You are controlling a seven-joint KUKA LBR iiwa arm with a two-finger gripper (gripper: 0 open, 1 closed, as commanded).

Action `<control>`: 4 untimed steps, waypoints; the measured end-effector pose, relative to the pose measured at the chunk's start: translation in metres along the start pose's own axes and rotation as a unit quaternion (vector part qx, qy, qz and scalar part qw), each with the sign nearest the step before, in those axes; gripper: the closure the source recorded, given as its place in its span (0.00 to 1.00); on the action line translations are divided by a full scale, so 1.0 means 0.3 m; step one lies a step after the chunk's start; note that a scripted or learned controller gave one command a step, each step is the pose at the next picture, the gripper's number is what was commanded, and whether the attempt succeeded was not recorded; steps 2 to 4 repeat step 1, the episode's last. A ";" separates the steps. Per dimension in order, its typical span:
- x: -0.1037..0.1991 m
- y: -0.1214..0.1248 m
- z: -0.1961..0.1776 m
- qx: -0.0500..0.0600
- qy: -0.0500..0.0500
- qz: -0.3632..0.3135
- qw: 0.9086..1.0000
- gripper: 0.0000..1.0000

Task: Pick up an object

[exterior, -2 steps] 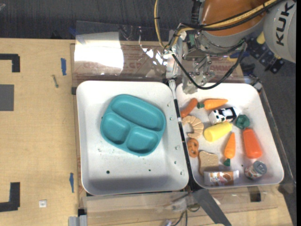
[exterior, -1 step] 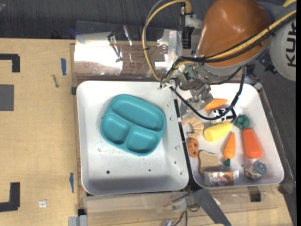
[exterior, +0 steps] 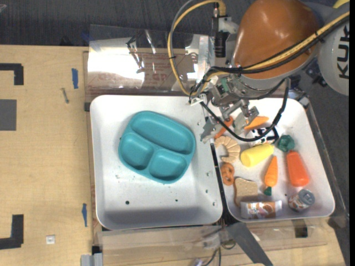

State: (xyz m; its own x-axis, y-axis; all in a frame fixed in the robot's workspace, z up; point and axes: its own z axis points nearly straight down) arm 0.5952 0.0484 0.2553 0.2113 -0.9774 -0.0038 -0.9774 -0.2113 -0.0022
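Nearest, in right bin [exterior: 324, 201]: labelled bottle [exterior: 260, 208], writing unreadable; can [exterior: 301, 199], toy carrot [exterior: 270, 172], yellow corn [exterior: 257, 154]. Left bin [exterior: 105, 165]: teal divided plate [exterior: 157, 146]. Gripper [exterior: 224, 115] above bins' divider, finger state untellable. "KU" on arm [exterior: 338, 60]. Wooden bench [exterior: 39, 148].

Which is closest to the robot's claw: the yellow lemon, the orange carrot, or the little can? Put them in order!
From the gripper, in the camera view:
1. Lemon, just below it in the right bin.
2. Carrot, lower, beside the lemon.
3. Can, far in the bin's lower right corner.
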 end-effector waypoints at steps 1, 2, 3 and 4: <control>0.200 0.069 0.241 -0.002 0.000 -0.070 0.998 0.00; 0.200 0.069 0.241 -0.002 0.000 -0.070 0.998 0.00; 0.200 0.069 0.241 -0.002 0.000 -0.070 0.998 0.00; 0.200 0.069 0.241 -0.002 0.000 -0.070 0.998 0.00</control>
